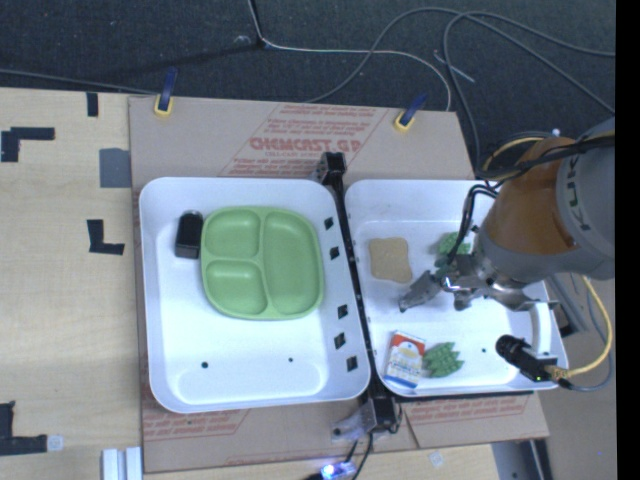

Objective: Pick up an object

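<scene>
**Arm lowered over the right bin, gripper near the tan sponge**

Where the grey arm with its orange band [545,213] reaches in from the right edge of the bench, it is seen bent low over the shallow white right-hand bin [395,200], with the wrist turned toward the bin's middle. The two-finger gripper [418,296] is pointed leftward and slightly downward, just below the tan square sponge [390,260], which lies in the bin's upper left part near the divider. Whether the fingers are spread or pressed together cannot be told, and nothing is seen between them. A small green leafy toy [447,243] is partly covered by the wrist, close to the sponge's right side. Near the bin's front edge, a small red-and-white carton [404,358] is laid just beside a second green leafy toy [442,359]; both are well apart from the gripper.

In the shallow white left-hand bin [165,368], a light green divided plastic plate [262,263] is placed near the centre, and a small black block [188,235] is set touching or just beside the plate's left rim, toward the bin's upper left corner.
</scene>
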